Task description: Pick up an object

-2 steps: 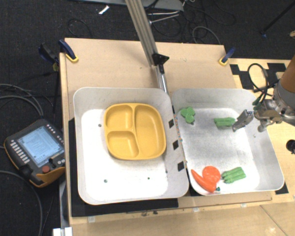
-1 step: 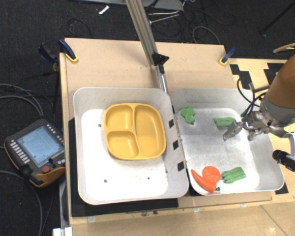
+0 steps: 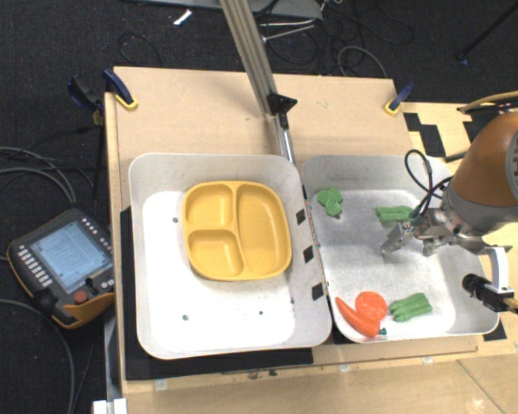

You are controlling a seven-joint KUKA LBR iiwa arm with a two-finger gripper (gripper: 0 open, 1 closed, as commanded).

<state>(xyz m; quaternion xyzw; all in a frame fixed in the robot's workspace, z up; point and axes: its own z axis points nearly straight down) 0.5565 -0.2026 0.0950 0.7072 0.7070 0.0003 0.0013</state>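
With the hand [image 3: 395, 241] hanging right of centre, its state impossible to tell, just below the green toy [image 3: 394, 215] in the right bin [image 3: 354, 169], a descent could miss.

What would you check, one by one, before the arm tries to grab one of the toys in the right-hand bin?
1. Gripper is over the right bin: ok.
2. A target lies close: the green piece sits just beside the gripper: ok.
3. Fingers open enough to take it: cannot tell.
4. Gripper carries nothing already: cannot tell, its underside is hidden.
5. Other toys are clear of the path: the green toy, orange toy and green block lie apart: ok.
6. Yellow tray stays out of the way in the left bin: ok.
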